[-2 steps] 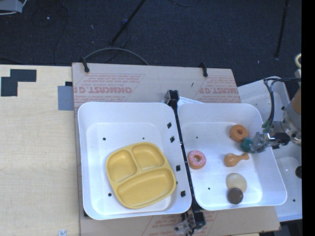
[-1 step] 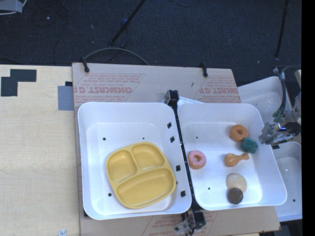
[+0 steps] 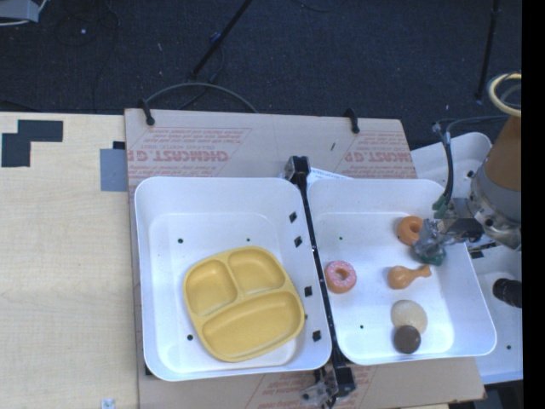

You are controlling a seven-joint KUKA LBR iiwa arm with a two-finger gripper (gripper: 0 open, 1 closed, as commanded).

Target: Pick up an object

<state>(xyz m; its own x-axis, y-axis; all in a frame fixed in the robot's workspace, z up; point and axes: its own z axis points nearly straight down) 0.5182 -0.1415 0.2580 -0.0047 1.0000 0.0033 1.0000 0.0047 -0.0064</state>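
Observation:
The right bin (image 3: pixel 366 228) holds a pink frosted donut (image 3: pixel 341 276), an orange ring-shaped donut (image 3: pixel 410 228), an orange drumstick-shaped toy (image 3: pixel 407 274), a tan round cookie (image 3: pixel 409 314) and a dark brown round piece (image 3: pixel 407 339). My gripper (image 3: pixel 430 247) hangs low at the bin's right side, just right of the orange ring and above the drumstick toy. Its tip is small and dark here. I see nothing clearly held between the fingers.
The left bin (image 3: pixel 162 228) carries a yellow divided tray (image 3: pixel 244 302). A black divider clip strip (image 3: pixel 311 254) runs between the bins. Cardboard backing (image 3: pixel 255 143) lies behind them, and the arm's body (image 3: pixel 502 186) stands over the right bin's right rim.

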